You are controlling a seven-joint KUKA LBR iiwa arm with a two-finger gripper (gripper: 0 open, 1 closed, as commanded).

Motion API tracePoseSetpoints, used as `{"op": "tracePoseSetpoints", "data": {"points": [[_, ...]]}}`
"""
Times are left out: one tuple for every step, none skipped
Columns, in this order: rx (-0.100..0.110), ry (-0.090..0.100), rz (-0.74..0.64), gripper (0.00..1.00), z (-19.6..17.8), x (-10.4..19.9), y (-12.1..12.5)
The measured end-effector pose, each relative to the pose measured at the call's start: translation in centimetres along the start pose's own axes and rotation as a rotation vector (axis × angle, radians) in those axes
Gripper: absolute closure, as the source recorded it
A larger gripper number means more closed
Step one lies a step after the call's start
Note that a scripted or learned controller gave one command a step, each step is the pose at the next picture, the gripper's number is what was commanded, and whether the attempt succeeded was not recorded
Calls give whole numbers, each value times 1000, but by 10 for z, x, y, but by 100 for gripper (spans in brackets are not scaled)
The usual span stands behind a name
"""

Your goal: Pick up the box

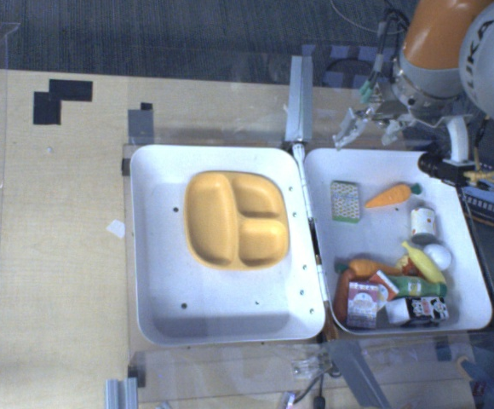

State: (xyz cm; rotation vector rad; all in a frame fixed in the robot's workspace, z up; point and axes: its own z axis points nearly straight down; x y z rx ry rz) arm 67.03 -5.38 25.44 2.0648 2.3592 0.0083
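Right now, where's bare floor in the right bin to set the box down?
Right bin: bare in the middle, between the green box, the carrot and the pile along the near wall. The near-right corner is crowded. The gripper hangs above the far rim.

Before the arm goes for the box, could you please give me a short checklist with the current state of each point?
1. Box located: ok. The red and white box sits near the front edge of the right bin.
2. Box free of neighbours: not ok. It is packed among the cluster there, with the banana close behind.
3. Gripper placement: not ok. It hangs over the bin's back rim, far from the box.
4. Gripper holding nothing: ok. Nothing shows between its fingers.
5. Fingers open for the grasp: ok. They look spread.
6. Route over the bin: ok. The patterned card and carrot lie low.
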Motion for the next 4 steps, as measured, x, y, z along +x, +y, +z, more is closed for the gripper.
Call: {"op": "tracePoseSetpoints", "data": {"points": [[5,1,27,0,69,17,-48],[-3,-1,70,0,166,-27,-39],[-8,1,67,100,154,-25,-37],[2,1,93,100,68,38,4]]}}
